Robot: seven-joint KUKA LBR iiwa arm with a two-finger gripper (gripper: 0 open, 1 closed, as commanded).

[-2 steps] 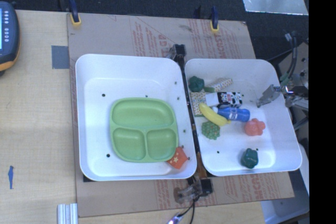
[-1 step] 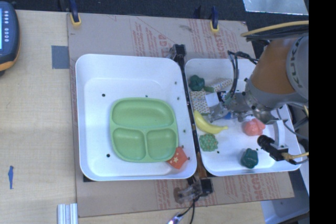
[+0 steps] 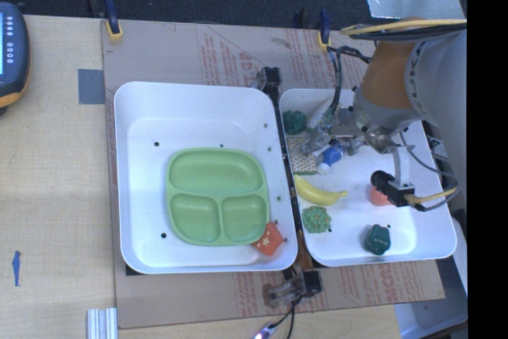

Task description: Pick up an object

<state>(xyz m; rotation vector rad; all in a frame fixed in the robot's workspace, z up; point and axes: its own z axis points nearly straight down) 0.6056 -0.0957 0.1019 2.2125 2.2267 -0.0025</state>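
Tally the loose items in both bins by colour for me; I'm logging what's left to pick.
Green: 4, the divided plate, a dark piece near the right bin's top left, a broccoli-like piece, a dark pepper-like piece
Yellow: 1, the banana
Orange-red: 2, the block by the plate's corner, a piece partly behind a black part of the arm
Blue and white: 1, the small bottle-like item
Total: 8
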